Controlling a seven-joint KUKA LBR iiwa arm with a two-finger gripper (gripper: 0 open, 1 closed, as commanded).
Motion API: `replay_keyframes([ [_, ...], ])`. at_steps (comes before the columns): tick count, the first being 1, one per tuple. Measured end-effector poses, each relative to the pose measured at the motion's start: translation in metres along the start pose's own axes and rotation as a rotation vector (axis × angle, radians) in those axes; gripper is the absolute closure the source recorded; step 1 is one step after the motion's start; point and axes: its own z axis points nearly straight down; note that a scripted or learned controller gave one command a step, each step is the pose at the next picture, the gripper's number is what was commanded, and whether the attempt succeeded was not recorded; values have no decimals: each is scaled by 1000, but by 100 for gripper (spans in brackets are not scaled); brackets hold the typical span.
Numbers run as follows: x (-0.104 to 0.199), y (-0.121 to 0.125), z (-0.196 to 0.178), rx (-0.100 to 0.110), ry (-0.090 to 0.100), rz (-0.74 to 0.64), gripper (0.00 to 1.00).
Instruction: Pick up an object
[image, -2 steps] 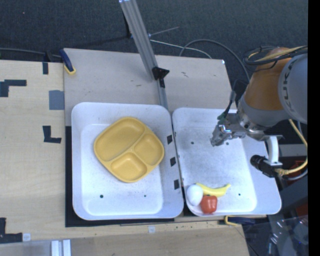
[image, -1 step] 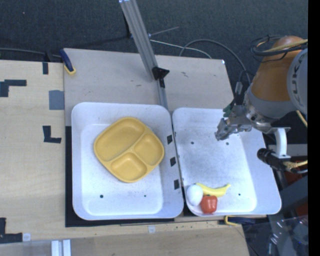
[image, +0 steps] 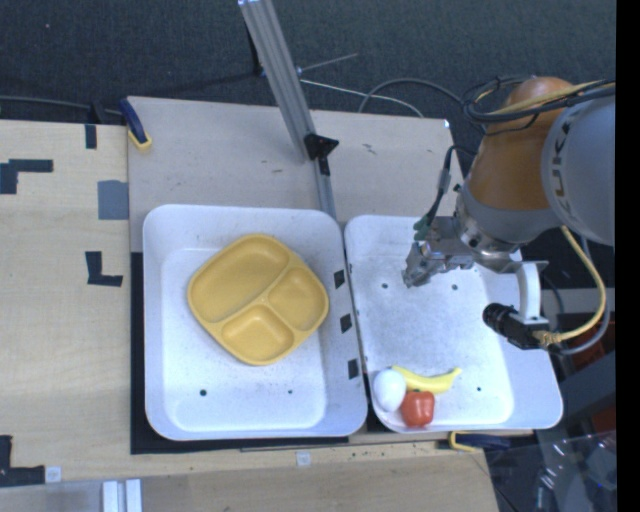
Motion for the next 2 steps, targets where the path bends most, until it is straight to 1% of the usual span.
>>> replay_keyframes([
  [2,111,-27,20,2,0,-2,100],
])
